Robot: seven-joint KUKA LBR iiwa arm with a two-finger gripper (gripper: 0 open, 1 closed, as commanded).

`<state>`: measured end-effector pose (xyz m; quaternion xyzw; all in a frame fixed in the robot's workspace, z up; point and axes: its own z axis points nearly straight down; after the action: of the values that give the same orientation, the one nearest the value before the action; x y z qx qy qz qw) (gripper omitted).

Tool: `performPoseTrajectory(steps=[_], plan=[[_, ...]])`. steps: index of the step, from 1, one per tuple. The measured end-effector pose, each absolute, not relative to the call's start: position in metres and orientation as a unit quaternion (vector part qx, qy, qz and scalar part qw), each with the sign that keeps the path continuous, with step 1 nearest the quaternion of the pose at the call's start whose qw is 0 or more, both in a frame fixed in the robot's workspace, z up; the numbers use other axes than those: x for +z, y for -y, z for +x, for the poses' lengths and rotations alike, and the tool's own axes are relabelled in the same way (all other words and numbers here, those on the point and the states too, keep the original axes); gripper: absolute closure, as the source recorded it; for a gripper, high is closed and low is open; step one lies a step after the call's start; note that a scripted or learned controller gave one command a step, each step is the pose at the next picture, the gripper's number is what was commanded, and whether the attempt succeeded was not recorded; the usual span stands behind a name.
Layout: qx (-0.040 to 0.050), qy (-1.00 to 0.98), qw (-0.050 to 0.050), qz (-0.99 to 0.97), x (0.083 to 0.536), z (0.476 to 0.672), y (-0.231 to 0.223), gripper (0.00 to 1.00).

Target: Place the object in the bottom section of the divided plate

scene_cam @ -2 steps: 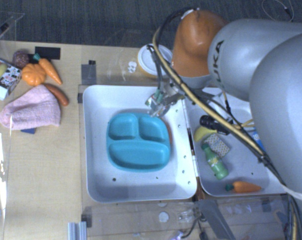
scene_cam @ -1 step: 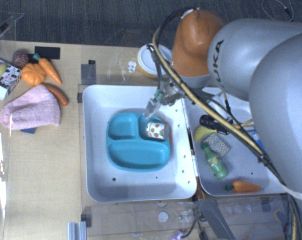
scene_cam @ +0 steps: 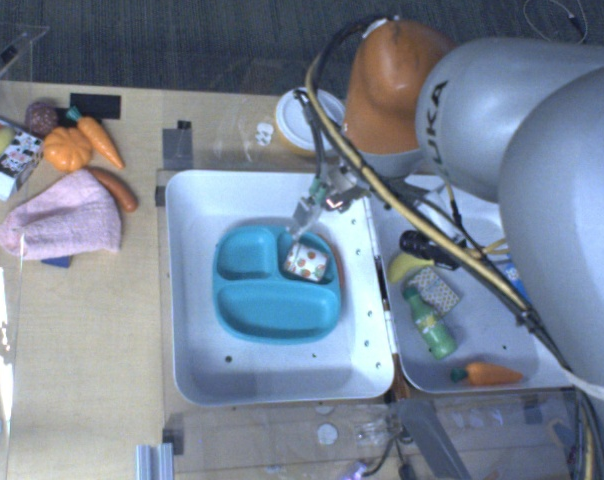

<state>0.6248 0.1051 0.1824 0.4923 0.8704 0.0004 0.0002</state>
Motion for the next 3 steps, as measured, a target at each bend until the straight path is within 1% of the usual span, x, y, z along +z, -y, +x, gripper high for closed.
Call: performPoseTrajectory(steps=[3], plan=[[0.0004,-0.870,0.000,0.492,0.1824,0.6248,-0.1051,0.00]])
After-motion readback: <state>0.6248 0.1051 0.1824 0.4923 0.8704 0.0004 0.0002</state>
